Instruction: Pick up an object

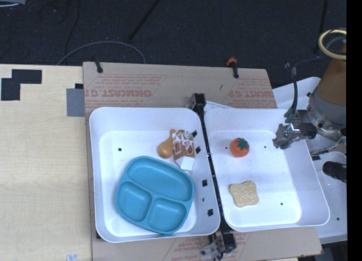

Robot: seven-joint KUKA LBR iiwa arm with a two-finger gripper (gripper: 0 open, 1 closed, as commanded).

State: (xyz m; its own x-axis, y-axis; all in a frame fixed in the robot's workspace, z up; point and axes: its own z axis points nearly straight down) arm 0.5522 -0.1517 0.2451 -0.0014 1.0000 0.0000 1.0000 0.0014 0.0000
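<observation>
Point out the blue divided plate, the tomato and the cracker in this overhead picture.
Blue divided plate (154,194): camera view, on the ridge between its compartments.
Tomato (239,147): camera view, middle of its red body.
Cracker (244,194): camera view, centre of its top face.

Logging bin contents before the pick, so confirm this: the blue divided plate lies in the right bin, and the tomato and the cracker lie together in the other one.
Not quite. The blue divided plate lies in the left bin, not the right, as the camera view shows. The tomato and the cracker do lie together in the other bin, the right bin.
</observation>
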